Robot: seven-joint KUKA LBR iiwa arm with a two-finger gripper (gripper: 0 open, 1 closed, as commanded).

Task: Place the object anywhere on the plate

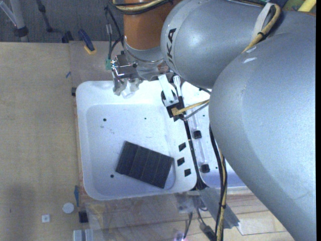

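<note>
From my remote seat I can see the grey arm with its orange band (143, 14) reaching over the far rim of the shallow white plastic bin (95, 182), and the gripper (125, 87) hangs at that rim, at the bin's top edge in the camera view. Whether it is released or clenched I cannot tell; its pale tip is small and partly blurred against the white wall, and I see nothing clearly caught in it. The only loose thing I can make out is a dark, flat, ribbed rectangular slab (144, 164) lying on the bin floor, well apart from the gripper, nearer to the camera and a little toward the arm's side. I cannot say with confidence whether that slab is the object to be moved or what counts as the plate; no round dish is apparent to me. My reading is that the task is at an early stage: the slab lies flat and untouched by the gripper, so a grasp, a carry and a release are all left to do. The second bin is largely hidden under the arm's bulk.
</note>
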